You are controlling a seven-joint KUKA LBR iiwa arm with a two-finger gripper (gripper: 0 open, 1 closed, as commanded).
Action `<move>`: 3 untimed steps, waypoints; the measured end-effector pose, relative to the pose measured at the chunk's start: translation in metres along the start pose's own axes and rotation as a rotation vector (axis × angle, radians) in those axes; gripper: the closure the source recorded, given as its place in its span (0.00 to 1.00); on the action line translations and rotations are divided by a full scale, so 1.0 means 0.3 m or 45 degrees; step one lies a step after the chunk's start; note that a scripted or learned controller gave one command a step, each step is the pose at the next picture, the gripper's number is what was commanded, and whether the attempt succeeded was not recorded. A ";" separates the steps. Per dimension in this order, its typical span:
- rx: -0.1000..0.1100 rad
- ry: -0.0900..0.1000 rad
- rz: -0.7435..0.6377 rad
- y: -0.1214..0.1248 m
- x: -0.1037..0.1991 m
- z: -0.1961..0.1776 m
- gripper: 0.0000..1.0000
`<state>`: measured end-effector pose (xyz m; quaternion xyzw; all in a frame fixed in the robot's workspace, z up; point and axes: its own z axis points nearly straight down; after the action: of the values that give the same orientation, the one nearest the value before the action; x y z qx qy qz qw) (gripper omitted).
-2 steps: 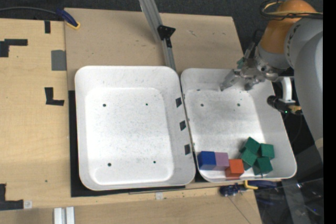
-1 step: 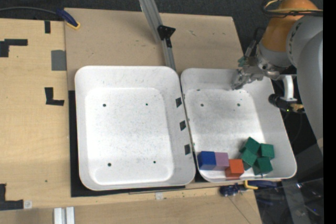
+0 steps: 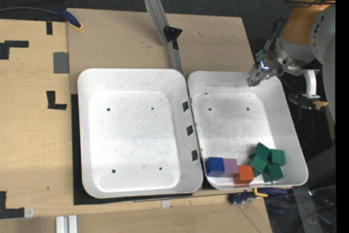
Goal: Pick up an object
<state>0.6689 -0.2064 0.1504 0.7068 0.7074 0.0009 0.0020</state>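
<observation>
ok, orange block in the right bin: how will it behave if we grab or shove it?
The orange block looks rigid and flat-faced, so it should slide, not roll. It sits against the purple block and a green block, so a push would likely move those too. Finger room looks tight.

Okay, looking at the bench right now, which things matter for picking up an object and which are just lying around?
For the job:
gripper, at the right bin's far rim
right bin
blue block
purple block
orange block
green blocks

Just lying about:
left bin
metal pole
blue clamp
black tape marks
</observation>
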 end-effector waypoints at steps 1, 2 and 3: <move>-0.002 -0.001 0.000 -0.023 -0.007 -0.198 1.00; -0.002 0.000 -0.001 -0.043 0.011 -0.393 1.00; 0.006 0.005 -0.008 -0.065 0.224 -0.369 1.00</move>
<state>0.6490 -0.1391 0.2609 0.7047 0.7095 0.0005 -0.0010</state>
